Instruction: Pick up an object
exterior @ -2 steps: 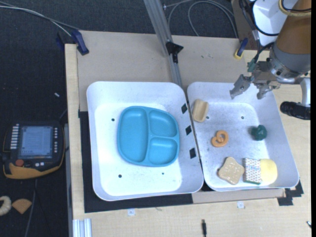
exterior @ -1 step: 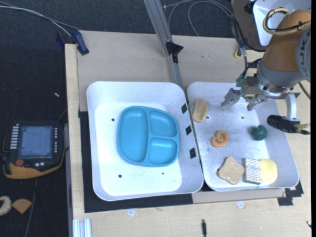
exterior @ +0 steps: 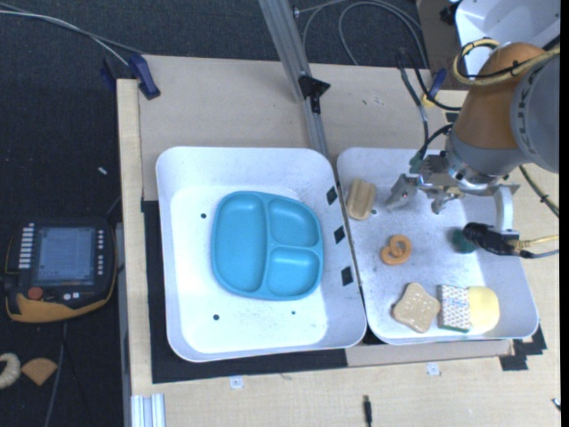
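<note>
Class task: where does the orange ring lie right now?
In the camera view, the orange ring lies in the right bin, left of its centre, below the gripper and above the square biscuit.

A tan block (exterior: 360, 199) lies at the far left of the right bin (exterior: 516, 278), just beside its left wall. Nearer, an orange ring (exterior: 396, 250) lies flat. Along the near edge sit a speckled tan square (exterior: 416, 307), a patterned square (exterior: 455, 308) touching it, and a pale yellow round piece (exterior: 485, 306) touching that. A blue divided plate (exterior: 267, 244) lies flat in the left bin (exterior: 191, 238).
</note>
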Tool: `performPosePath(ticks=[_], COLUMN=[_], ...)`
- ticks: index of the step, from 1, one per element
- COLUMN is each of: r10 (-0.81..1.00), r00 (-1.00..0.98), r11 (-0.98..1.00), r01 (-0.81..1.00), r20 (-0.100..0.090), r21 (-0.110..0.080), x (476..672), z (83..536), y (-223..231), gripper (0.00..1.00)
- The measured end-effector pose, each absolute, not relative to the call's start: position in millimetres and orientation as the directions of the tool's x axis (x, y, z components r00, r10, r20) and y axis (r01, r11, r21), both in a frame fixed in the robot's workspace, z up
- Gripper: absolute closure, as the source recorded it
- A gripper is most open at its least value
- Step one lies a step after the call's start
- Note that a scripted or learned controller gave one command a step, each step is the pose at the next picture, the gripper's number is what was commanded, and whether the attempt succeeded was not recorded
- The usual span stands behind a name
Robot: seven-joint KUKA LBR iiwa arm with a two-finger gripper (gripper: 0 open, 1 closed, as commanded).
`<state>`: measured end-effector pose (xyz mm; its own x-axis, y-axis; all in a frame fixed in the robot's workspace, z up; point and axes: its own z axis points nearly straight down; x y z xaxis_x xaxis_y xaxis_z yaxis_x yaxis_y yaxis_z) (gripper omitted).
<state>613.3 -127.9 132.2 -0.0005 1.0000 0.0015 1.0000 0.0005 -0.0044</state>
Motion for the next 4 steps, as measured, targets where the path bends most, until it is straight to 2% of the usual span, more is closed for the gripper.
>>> performPosePath(ticks=[1,2,3,4], r10=[1.000,1.000,1.000,1.000], r00=[-0.001,0.000,-0.001,-0.002], r11=[0.001,0.000,0.001,0.002], r01=[1.000,1.000,1.000,1.000], r20=[0.001,-0.001,0.000,-0.001], r21=[-0.001,0.005,0.006,0.008], x=[613.7,615.5,607.9,609.6], z=[83.6,98.2,154.4,219.3], y=[-127.0,-127.8,-123.2,-120.5], gripper=[0.00,1.00,1.00,1.00])
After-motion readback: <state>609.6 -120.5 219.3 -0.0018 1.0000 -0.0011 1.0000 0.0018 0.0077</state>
